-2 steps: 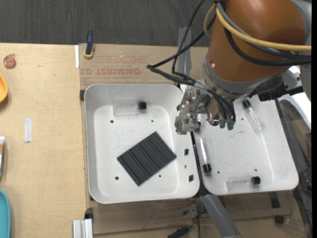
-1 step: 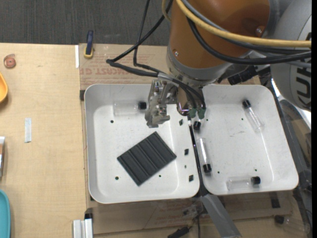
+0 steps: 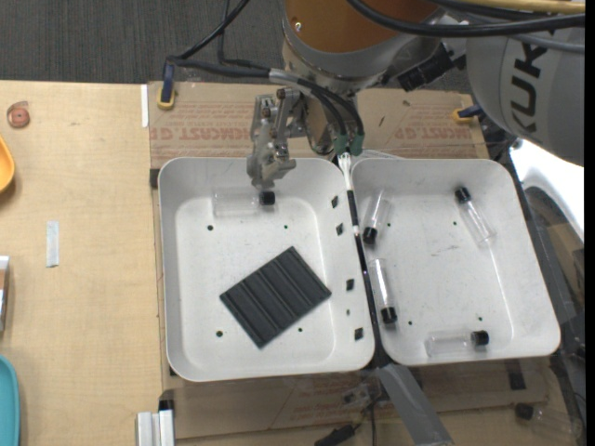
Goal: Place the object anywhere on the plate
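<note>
- Tool [image 3: 268, 182] hung low over the far edge of the left bin [image 3: 177, 277]. Open or closed state: could not be told from the camera view.
- Task obj., a clear tube [image 3: 240, 203] w/ a black cap, lay on the bin floor. Cap end sat directly under the tool tip; contact could not be confirmed.
- Plate [image 3: 275, 296] (dark, ridged, set at an angle) lay nearer the camera in the same bin, apart from the tube.
- Risk 1: tool probably closes on the cap end only. Off-centre grip lets the tube swing or drop during lift.
- Risk 2: the tube is round and smooth, so it may roll aside under the tool.
- Risk 3: on release, the tube may roll along the ridges and off the plate.
- Risk 4: the bin's far wall sat close behind the tool, so a collision is possible on descent.
</note>
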Controlling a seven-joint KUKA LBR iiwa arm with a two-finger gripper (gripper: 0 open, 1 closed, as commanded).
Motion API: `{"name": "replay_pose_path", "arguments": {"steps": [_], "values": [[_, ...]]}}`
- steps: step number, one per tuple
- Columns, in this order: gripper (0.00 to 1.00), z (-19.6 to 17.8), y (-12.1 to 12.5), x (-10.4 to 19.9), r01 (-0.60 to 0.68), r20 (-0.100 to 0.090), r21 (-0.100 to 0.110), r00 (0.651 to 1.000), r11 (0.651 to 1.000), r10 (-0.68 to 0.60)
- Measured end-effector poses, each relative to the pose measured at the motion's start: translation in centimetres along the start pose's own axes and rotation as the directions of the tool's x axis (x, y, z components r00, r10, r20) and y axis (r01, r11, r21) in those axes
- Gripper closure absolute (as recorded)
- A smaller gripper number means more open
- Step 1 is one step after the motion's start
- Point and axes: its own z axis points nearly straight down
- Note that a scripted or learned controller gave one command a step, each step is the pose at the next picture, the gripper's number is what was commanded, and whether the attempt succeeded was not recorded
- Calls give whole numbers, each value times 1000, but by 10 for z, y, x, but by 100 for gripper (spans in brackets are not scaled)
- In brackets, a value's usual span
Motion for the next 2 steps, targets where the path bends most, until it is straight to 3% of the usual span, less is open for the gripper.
{"name": "replay_pose_path", "arguments": {"steps": [1,2], "values": [[100,18,7,46,96,-2,0,995,995,-96],[100,0,-2,-8,192,0,0,981,981,-192]]}}
